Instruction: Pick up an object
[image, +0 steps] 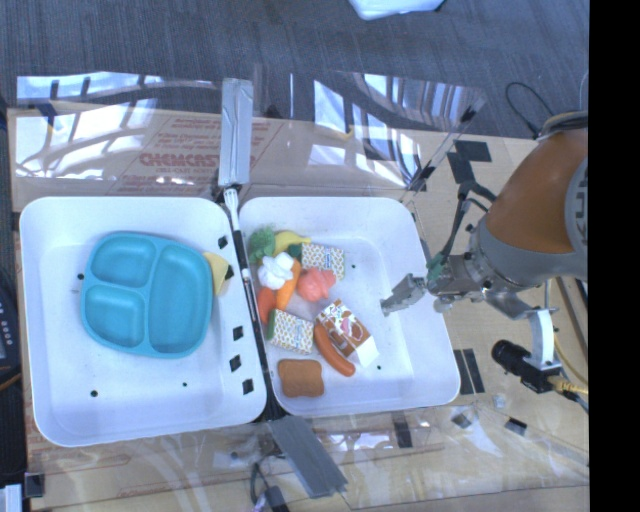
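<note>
Right bin, left half: heap of small toy foods (305, 305) beside the divider.
Gripper: grey two-finger gripper (403, 295) over the right bin's (400, 372) bare right floor, holding nothing; finger spread cannot be told.
Approach: take an outlying piece, the brown toy bread slice (300, 377).
Neighbours: blue sectioned plate (147, 294) in the left bin (50, 400).
Obstruction: tightly packed pieces.

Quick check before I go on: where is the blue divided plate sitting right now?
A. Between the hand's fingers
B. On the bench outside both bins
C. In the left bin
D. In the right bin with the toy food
C: the blue plate lies flat in the left bin, apart from the toy food piled in the right bin.
</note>
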